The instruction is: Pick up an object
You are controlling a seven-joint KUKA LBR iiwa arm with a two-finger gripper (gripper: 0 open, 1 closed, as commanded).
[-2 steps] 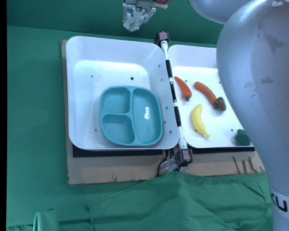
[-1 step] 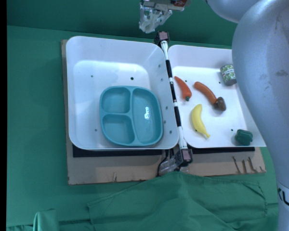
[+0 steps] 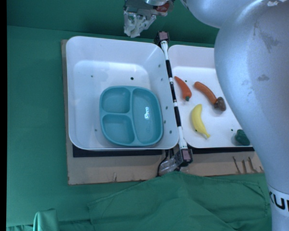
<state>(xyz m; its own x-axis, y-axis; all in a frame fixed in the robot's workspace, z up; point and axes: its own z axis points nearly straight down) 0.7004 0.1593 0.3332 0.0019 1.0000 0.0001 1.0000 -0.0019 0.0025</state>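
The gripper (image 3: 135, 25) hangs at twelve o'clock above the left bin (image 3: 86, 57); its opening I cannot tell. A teal divided plate (image 3: 131, 115) sits there. At three o'clock, the right bin (image 3: 197, 57) holds a banana (image 3: 199, 121), carrot (image 3: 183, 87) and sausage (image 3: 205, 92), part-hidden by the arm (image 3: 250, 81).

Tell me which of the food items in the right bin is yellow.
The banana, lying near the middle of the right bin. The carrot and the sausage beyond it are orange-red, and the green item sits at the near edge.
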